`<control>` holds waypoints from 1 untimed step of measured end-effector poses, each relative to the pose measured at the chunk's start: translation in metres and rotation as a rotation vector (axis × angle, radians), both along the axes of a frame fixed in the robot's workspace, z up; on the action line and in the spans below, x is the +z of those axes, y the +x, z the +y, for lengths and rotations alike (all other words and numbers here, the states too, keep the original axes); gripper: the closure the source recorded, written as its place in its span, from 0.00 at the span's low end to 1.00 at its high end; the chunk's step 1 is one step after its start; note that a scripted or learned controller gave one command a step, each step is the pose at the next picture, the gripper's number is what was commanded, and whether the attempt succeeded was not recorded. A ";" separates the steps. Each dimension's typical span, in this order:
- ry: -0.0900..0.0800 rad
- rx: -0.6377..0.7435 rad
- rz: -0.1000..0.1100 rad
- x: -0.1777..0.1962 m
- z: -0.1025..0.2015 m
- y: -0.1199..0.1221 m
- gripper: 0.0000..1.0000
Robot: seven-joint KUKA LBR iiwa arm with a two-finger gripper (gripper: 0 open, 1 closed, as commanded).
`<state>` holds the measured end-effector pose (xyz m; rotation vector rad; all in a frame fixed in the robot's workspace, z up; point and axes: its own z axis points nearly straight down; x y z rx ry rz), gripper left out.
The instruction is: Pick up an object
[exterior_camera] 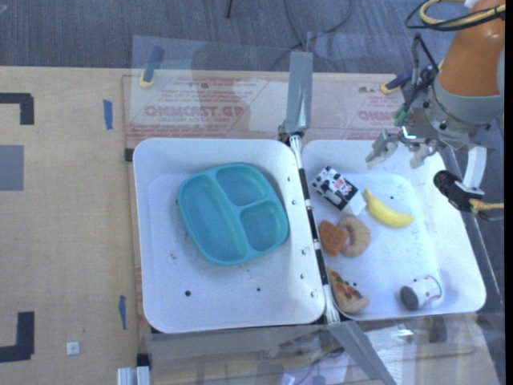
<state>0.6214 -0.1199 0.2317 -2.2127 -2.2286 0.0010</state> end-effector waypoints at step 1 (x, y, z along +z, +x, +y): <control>0.000 0.044 -0.002 -0.122 -0.040 -0.037 0.00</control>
